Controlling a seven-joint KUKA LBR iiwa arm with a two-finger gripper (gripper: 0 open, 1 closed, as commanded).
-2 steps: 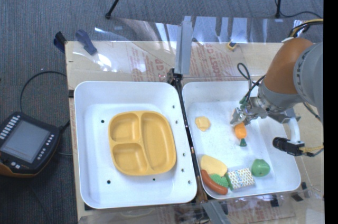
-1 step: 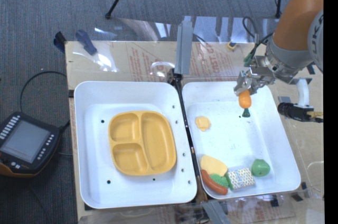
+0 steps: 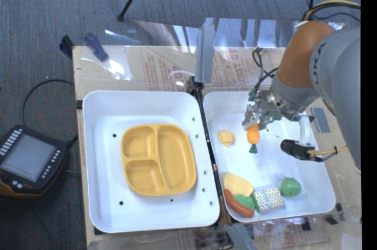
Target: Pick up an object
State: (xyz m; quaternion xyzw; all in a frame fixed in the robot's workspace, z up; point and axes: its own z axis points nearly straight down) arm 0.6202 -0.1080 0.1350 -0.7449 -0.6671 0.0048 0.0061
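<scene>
My gripper [image 3: 254, 124] hangs over the upper middle of the right bin [image 3: 321, 175]. A small orange carrot toy [image 3: 253, 135] sits right at its fingertips, with its green top [image 3: 253, 149] pointing down toward the bin floor. The fingers look shut on the carrot's upper end. A pale yellow piece [image 3: 225, 137] lies to the left of the gripper, apart from it.
At the right bin's front lie a yellow wedge [image 3: 237, 184], a red sausage [image 3: 238, 206], a patterned box [image 3: 268, 198] and a green fruit [image 3: 290, 187]. A yellow divided plate [image 3: 159, 159] sits in the left bin [image 3: 97, 125]. A black part [image 3: 294, 148] hangs right of the carrot.
</scene>
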